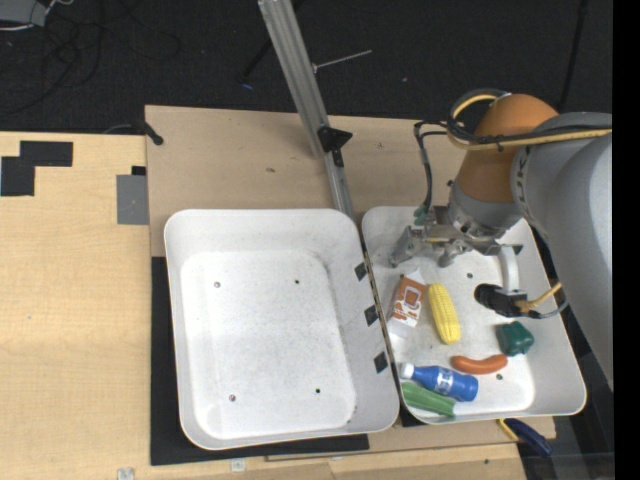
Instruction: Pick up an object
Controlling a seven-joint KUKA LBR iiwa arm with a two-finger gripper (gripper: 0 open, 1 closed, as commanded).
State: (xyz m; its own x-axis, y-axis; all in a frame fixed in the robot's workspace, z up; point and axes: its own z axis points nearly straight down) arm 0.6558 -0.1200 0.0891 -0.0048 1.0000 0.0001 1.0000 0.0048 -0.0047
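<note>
So your corn (443,312) lies mid-frame in the right bin (556,388), brown packet (407,300) just beside it on the left, blue bottle (445,381) lower down. Gripper (430,248) hangs above them; can't tell if it's spread or clamped.

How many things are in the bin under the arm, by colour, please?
Yellow: 1, corn
Brown: 1, packet
Orange: 1, sausage
Blue: 1, bottle
Green: 2, block and pod
Total: 6
</note>
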